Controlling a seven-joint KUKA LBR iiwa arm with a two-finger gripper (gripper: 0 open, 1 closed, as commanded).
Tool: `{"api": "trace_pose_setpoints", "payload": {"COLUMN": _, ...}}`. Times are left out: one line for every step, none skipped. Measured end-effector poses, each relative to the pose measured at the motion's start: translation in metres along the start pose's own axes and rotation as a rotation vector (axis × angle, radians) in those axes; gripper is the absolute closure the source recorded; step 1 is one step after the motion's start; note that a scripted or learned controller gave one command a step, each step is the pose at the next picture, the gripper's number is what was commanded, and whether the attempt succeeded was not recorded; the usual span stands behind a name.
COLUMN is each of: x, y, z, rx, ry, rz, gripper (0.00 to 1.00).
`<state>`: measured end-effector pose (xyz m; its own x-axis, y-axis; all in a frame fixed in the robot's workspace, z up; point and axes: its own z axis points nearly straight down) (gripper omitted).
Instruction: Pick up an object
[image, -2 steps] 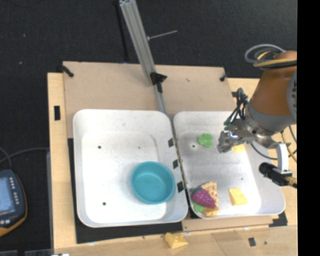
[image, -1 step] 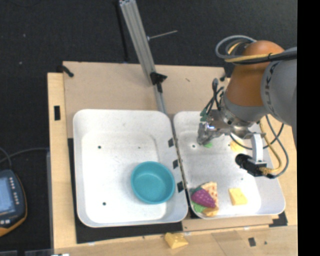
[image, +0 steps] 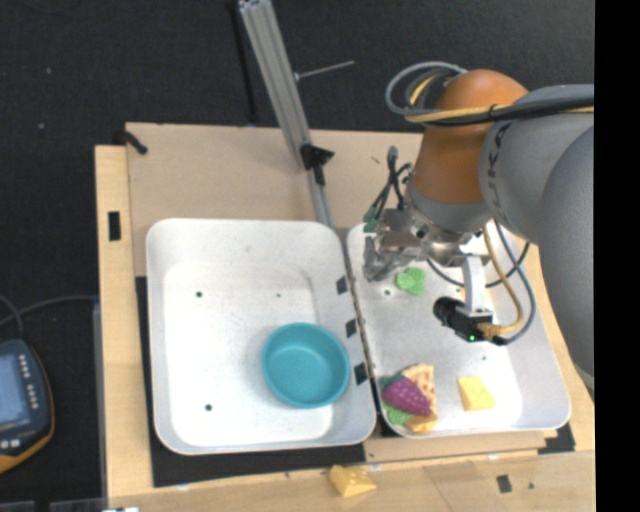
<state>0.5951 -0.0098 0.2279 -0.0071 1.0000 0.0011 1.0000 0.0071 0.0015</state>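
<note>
In L bin (image: 200, 250): teal bowl (image: 304, 364)

1. One fixed camera sits above the worktop (image: 230, 175) — looking down at a slant.
2. It stands far enough back to take in both bins, left (image: 200, 270) and right (image: 520, 385), whole.
3. The arm (image: 530, 160) enters from the frame's right — large, near the lens.

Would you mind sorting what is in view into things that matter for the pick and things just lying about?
For the pick: gripper, green piece beside it, purple grapes, yellow block, right bin.

Lying about: blue bowl in left bin, yellow wedge outside the bins.
</note>
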Motion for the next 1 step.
{"api": "trace_pose_setpoints", "payload": {"x": 0.0467, "y": 0.0273, "z": 0.004, "rx": 0.001, "ry": -0.001, "rz": 0.004, "gripper": 1.0}}
